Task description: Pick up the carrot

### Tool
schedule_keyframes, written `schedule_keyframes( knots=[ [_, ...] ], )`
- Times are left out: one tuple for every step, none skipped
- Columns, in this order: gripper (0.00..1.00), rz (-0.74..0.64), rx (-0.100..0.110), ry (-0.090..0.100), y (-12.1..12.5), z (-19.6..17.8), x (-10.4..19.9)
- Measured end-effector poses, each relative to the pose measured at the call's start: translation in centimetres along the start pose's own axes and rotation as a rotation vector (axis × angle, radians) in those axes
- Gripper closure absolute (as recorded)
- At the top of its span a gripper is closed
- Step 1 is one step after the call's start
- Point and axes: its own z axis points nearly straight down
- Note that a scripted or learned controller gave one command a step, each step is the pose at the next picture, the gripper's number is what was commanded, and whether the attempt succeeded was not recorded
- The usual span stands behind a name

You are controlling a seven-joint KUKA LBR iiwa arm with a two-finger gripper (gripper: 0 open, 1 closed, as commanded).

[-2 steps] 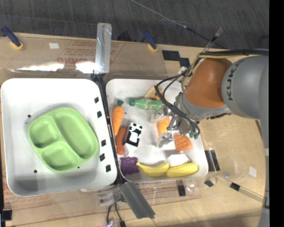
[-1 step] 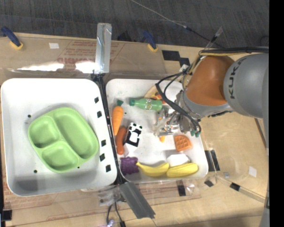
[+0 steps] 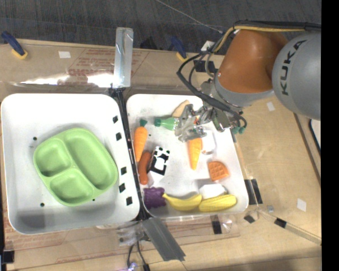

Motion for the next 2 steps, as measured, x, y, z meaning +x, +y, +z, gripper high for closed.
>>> schedule_keyframes(
  knots=[
    [1.0,-0.134,0.001,0.002,-3.7,-7.0,-0.2],
    [1.0,-0.211,0.0,0.002,-8.4,-9.9,-4.7]
  ],
)
